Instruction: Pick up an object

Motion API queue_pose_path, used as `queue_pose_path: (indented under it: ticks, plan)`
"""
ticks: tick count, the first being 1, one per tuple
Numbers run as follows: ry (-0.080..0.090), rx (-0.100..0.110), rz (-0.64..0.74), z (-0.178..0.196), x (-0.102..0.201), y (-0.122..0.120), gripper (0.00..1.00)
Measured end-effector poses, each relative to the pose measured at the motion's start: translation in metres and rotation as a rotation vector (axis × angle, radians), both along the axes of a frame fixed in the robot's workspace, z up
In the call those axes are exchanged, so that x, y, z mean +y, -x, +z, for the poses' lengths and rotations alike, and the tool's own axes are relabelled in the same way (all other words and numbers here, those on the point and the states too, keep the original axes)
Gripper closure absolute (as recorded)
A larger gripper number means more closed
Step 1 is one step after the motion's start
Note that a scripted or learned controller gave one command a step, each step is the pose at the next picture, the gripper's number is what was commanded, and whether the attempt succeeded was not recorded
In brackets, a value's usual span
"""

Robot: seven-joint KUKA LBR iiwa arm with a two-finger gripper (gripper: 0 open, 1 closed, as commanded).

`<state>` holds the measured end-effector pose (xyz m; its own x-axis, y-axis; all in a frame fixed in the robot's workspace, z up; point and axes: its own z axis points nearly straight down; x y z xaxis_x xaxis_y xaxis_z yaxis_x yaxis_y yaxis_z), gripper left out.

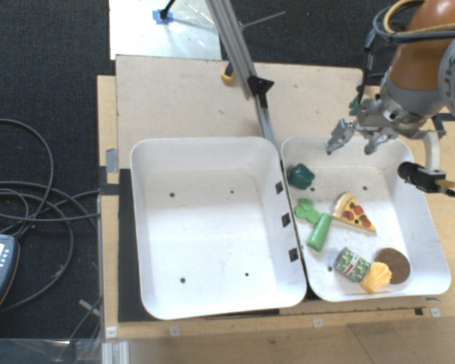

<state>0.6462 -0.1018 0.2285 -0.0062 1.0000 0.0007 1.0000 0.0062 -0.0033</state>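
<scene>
Camera view: gripper [356,139] above bin rim [341,140]

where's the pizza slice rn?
The pizza slice lies in the right bin, mid-bin, just right of the green bottle and above the brown cookie.

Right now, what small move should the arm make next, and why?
Probably lower the tool toward the pizza slice. The tool hangs open above the right bin's far edge, holding nothing, and the slice lies apart from the other toys.
</scene>
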Motion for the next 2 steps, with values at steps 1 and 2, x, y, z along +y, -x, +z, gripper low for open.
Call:
queue_pose_path:
  ticks: [1, 2]
  plan:
    - [0.000, -0.001, 0.001, -0.049, 0.005, -0.008, 0.00]
    - [0.001, 0.000, -0.004, -0.105, -0.001, -0.015, 0.00]
